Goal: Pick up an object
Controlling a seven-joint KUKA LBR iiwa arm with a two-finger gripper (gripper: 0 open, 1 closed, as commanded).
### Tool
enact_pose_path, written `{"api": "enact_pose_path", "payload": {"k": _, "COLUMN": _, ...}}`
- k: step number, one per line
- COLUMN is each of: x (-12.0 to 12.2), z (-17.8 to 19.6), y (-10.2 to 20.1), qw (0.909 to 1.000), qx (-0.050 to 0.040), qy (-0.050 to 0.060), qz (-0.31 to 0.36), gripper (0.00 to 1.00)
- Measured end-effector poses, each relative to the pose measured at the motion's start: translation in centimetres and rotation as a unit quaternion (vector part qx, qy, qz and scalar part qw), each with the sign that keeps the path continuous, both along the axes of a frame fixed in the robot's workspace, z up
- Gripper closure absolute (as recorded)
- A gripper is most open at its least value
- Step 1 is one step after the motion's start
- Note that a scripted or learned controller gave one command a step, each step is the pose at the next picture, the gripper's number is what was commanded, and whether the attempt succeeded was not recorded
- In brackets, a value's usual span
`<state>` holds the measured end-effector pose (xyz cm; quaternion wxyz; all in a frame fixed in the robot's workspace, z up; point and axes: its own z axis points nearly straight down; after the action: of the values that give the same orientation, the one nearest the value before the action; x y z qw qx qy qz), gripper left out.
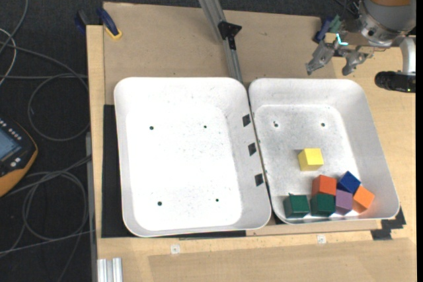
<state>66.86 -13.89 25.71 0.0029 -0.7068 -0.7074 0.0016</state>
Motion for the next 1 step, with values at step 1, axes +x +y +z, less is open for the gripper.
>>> {"api": "enact_pose_path", "payload": {"k": 1, "x": 0.07, "z": 0.31, "y": -0.01, "qw": 1.0000, "qx": -0.0009, "qy": -0.002, "qz": 0.001, "gripper": 0.00}}
